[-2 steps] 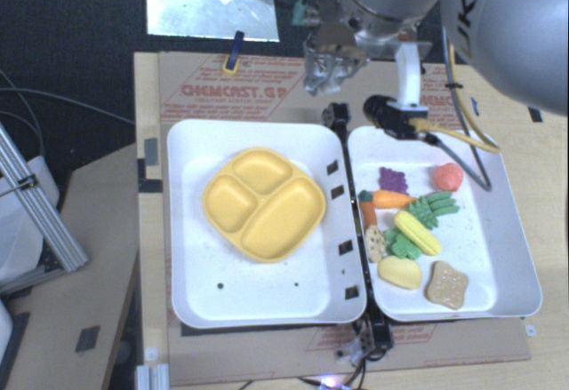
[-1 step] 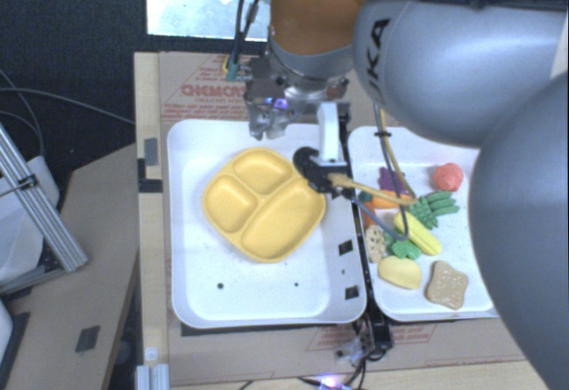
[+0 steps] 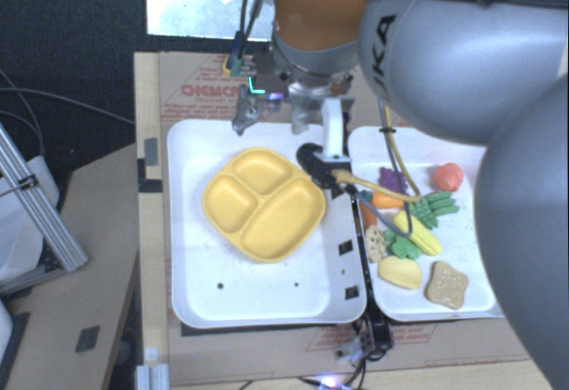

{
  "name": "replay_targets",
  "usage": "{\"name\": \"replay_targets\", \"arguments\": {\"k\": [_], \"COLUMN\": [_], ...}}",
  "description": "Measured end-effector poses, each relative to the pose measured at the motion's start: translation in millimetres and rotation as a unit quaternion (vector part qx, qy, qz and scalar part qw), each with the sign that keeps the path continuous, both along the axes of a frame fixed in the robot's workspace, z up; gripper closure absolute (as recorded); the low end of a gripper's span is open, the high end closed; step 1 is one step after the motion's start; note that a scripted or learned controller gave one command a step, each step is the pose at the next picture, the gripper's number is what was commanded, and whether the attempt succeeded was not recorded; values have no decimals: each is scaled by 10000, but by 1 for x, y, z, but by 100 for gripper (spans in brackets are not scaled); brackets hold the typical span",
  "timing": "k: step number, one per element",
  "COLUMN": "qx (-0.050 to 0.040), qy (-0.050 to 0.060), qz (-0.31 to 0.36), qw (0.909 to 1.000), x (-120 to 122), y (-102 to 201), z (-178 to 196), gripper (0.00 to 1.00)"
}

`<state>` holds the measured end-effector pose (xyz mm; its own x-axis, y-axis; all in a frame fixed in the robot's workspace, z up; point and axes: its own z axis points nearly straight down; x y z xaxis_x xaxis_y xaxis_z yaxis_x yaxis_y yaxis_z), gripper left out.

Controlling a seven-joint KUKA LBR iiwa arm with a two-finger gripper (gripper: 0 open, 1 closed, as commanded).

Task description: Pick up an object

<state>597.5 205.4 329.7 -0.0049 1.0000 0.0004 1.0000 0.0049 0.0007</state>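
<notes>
A yellow three-compartment plate (image 3: 262,204) lies in the middle of the left bin (image 3: 191,290). My gripper (image 3: 271,120) hangs over that bin's far edge, just beyond the plate. Its two fingers stand apart with nothing between them. The right bin (image 3: 480,301) holds several toy foods: a red tomato (image 3: 449,175), purple grapes (image 3: 391,178), an orange carrot (image 3: 388,200), green beans (image 3: 434,206), a yellow corn cob (image 3: 425,241), a yellow lemon-like piece (image 3: 400,273) and a brown slice of toast (image 3: 446,285). The arm hides the right bin's far part.
The two bins meet along a ridge (image 3: 356,246) right of the plate. A cardboard sheet (image 3: 191,91) lies under and behind the bins. The left bin has bare floor in front of the plate.
</notes>
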Motion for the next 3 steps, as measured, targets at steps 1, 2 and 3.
{"name": "replay_targets", "arguments": {"k": [1, 2, 3], "qx": [2, 8, -19], "qy": [-8, -14, -6], "qz": [11, 17, -59], "qw": [10000, 10000, 10000], "x": [53, 52, 73], "y": [30, 29, -63], "z": [-91, -75, -86], "gripper": [0, 100, 100]}}
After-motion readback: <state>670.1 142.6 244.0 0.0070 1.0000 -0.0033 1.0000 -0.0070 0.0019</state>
